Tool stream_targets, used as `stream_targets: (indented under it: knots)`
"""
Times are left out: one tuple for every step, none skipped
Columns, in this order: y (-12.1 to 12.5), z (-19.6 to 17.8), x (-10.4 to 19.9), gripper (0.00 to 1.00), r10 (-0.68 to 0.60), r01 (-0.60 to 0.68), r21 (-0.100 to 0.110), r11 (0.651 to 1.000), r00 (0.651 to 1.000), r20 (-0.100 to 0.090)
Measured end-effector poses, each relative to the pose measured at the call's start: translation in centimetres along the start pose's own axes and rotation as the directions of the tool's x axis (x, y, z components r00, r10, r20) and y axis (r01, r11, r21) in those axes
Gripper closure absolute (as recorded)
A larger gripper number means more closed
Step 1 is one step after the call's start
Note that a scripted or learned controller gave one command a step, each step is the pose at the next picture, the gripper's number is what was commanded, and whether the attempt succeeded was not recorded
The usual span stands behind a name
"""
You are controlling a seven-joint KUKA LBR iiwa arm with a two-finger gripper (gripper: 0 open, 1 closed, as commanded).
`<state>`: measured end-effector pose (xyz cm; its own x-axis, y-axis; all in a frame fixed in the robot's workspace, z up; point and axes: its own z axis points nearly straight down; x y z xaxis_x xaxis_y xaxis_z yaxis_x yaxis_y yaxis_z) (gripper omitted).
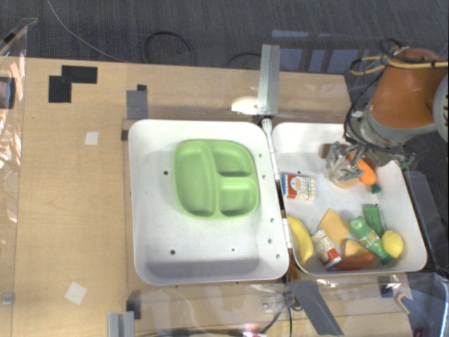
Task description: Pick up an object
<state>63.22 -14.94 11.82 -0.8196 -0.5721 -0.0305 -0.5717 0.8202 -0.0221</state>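
My gripper point(343, 162) hangs low over the far part of the right bin point(309, 140), under the orange wrist band. It is right above a tan round object point(343, 182), with an orange carrot point(366, 173) just to its right. Whether it touches either one I cannot tell. Further forward in the same bin lie a small red-and-white carton point(299, 187), a banana point(301, 239), a yellow-orange wedge point(335, 225), a small can point(325, 248), a green bottle point(369, 236), a lemon point(393, 244) and a dark green vegetable point(373, 216).
The left bin point(151, 209) holds a green divided plate point(214, 178). A metal post point(268, 83) stands behind the seam between the bins. Cables loop around the arm at the far right.
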Motion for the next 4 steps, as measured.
stream_targets:
  knots:
    - [0.0,-12.3,-2.0,1.00,-0.102,0.102,-0.008,0.995,0.995,-0.012]
    - [5.3,-10.6,-6.3,1.00,-0.184,0.184,-0.022,0.983,0.983,-0.016]
    - [4.3,1.7,-5.3,1.00,-0.234,0.234,-0.016,0.972,0.972,-0.012]
    - [-2.1,-7.3,2.0,1.00,-0.448,0.448,-0.019,0.894,0.894,-0.013]
